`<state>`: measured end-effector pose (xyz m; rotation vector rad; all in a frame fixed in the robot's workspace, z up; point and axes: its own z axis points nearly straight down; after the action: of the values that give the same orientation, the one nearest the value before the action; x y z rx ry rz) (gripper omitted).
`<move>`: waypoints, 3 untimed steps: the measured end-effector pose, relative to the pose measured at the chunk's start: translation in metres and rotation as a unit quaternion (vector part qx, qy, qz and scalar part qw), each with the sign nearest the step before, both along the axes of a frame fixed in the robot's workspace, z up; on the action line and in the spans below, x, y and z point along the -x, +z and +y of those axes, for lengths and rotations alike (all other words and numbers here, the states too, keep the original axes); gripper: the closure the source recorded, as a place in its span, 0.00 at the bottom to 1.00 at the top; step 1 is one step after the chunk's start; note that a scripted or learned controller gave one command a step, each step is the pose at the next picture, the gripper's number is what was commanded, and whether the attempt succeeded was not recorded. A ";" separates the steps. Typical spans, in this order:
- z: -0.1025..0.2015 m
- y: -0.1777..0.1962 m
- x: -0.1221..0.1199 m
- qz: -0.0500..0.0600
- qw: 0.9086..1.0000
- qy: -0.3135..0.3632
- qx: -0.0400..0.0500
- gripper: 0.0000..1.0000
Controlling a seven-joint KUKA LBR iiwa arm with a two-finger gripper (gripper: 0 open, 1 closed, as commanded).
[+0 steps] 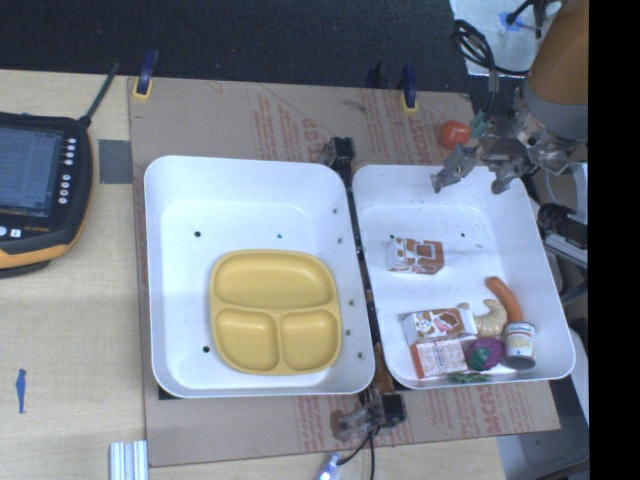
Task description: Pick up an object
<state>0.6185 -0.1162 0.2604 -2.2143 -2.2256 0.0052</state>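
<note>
So the jaws [478, 175] hang spread wide with nothing between them, over the right bin's [560, 298] far edge — the small carton [416, 255] lies mid-bin, well apart from them.

This is a robotics lab or test bench rather than a home or shop. A sheet of brown cardboard [300, 118] is fastened over a pale wooden bench top [60, 368] with blue clamps [146, 72] along its far edge. Two shallow white bins [165, 268] sit side by side on it, joined by black brackets [343, 151]. To the left lies a handheld control pendant [40, 193] with a screen, an orange rim and a cable running off. A grey and orange robot arm [560, 58] with bundled cables reaches in from the right. Dark carpet [250, 18] lies beyond the bench.
</note>
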 end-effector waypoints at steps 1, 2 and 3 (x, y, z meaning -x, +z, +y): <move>-0.031 -0.128 0.021 0.001 1.000 0.000 0.000 0.00; -0.028 -0.150 0.017 -0.007 1.000 -0.001 0.000 0.00; -0.037 -0.156 0.097 -0.019 1.000 0.000 0.003 0.00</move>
<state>0.5211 -0.1535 0.1041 -2.2355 -2.2472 -0.0310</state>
